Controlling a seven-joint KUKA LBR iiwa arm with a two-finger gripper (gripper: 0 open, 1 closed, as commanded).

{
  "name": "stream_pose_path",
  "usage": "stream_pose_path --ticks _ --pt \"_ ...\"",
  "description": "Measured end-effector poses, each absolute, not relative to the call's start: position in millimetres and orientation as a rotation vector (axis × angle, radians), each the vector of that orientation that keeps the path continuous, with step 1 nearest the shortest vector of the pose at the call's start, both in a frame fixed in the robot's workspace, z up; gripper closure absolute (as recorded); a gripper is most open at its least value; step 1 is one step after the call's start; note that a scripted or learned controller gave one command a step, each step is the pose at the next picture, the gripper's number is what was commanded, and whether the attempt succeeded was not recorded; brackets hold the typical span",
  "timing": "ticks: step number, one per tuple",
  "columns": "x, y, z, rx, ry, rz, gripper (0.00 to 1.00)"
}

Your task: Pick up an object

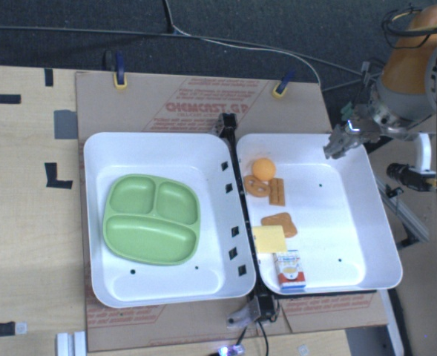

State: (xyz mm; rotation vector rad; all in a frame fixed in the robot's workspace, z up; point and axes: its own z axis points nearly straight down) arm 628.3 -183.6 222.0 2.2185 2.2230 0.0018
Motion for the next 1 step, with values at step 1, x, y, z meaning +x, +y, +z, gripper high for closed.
stream_pose_path --ticks 1 --pt "623.6 -136.8 220.6 2.217 2.228 0.0 1.0"
